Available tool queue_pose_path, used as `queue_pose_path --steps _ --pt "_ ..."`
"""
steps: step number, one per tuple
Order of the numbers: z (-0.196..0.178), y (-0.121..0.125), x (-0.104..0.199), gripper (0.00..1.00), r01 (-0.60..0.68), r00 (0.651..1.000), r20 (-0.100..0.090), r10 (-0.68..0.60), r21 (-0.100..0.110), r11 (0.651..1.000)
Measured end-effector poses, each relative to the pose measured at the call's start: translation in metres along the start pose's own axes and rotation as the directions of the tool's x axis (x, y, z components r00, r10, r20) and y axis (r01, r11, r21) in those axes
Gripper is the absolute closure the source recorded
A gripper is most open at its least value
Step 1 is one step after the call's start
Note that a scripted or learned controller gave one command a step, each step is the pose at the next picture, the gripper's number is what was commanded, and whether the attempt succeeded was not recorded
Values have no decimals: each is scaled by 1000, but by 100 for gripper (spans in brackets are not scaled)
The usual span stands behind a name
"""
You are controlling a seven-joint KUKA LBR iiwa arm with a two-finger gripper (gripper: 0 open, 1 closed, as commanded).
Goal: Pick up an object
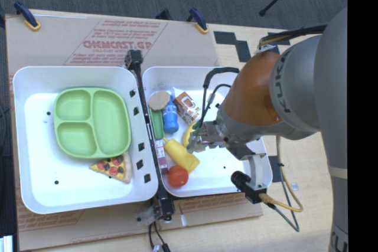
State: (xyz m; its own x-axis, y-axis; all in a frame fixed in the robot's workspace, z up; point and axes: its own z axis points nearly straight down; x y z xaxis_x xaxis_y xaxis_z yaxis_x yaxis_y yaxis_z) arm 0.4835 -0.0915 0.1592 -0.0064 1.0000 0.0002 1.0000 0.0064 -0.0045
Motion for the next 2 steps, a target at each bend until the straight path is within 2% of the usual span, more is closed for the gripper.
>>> queue_pose_path --steps 1,2 --pt "6 12 -44 100 -3 1000 0 3 -2 1000" --pt "-55 16 -78 100 -2 1000 0 2 -3 1000"
